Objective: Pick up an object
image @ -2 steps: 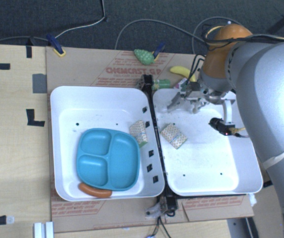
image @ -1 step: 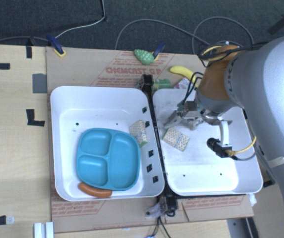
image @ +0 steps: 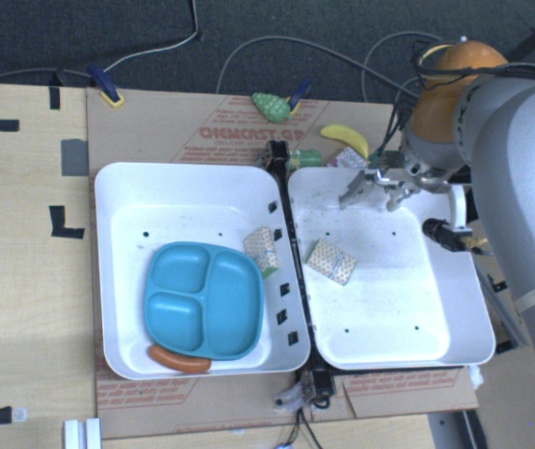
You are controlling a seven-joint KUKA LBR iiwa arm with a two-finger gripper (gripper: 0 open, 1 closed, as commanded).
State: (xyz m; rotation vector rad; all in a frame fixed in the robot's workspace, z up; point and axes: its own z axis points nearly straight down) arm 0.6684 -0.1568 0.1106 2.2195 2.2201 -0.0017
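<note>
Hovering with spread, empty fingers at the right bin's (image: 455,344) far end, the gripper (image: 372,193) looks mid-approach, needing a drop toward the patterned packet (image: 331,262) lying on the floor nearby.

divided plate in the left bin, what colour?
Light blue. The plate shows best in the camera view, lying in the left bin.

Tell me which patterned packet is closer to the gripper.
The packet in the right bin, lying flat below the gripper. The other packet sits across the divider in the left bin, beside the blue plate.
</note>
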